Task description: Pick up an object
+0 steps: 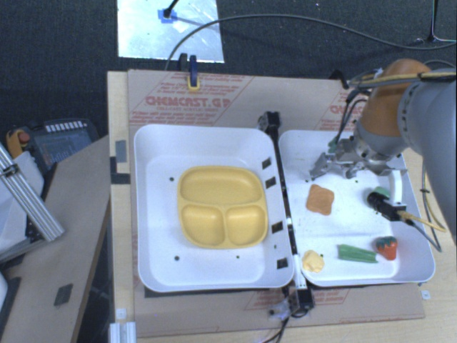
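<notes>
My gripper [330, 170] hangs over the back part of the right bin [414, 270], open, with nothing between its fingers. Just in front of it and a little to the left an orange-brown toy patty [320, 199] lies on the bin floor, apart from the fingers. Along the front of the same bin lie a pale yellow toy piece [313, 261], a green bean pod [357, 254] and a small red toy vegetable with a green top [386, 247].
The left bin [153, 213] holds a yellow divided plate [221, 206]. A black divider rail [280, 191] runs between the two bins. My grey arm with its orange band [389, 106] crosses the right bin's back right corner.
</notes>
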### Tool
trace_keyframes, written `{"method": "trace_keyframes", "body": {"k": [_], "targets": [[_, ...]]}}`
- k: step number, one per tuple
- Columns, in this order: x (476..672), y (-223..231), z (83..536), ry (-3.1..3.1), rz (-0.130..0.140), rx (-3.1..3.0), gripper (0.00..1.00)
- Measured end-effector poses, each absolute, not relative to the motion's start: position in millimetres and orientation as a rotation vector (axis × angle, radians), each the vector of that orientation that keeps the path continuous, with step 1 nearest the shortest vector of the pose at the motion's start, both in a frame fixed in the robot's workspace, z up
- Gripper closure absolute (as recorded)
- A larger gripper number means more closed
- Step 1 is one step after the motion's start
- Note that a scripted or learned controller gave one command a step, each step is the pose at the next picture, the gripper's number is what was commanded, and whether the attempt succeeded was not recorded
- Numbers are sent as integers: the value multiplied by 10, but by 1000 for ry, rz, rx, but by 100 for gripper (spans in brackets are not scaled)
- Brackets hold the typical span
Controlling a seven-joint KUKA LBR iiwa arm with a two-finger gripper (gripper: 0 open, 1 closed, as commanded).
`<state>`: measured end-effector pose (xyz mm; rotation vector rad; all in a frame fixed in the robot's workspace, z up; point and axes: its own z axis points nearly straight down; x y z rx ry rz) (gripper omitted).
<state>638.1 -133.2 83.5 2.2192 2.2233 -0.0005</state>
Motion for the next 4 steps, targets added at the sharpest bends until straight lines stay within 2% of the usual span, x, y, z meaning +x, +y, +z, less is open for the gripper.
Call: {"method": "trace_keyframes", "body": {"k": [1,2,3,4], "targets": [[6395,-1334,962,2221,4,2216,100],[6449,-1412,1556,2219,4,2217,100],[6367,-1460,2097,2218,4,2219,100],[6377,-1461,2354,2223,4,2215,100]]}}
